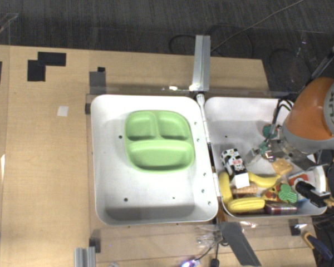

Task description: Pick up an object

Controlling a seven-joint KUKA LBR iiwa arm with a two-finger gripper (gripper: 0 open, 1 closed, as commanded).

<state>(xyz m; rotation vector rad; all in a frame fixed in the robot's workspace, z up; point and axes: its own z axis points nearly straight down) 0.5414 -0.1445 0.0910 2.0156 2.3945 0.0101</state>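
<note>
- Camera view: the gripper (265, 147) sits low in the right bin (239, 113); I cannot tell its state.
- Bananas (246, 204) and a cow-patterned toy (231, 160) crowd that bin's near corner.
- A green divided plate (157, 139) lies in the left bin (108, 193).

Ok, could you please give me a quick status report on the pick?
Gripper low in the right white bin, nothing seen held. Yellow bananas and small toys piled at the near end. Green divided plate in the left bin.
</note>
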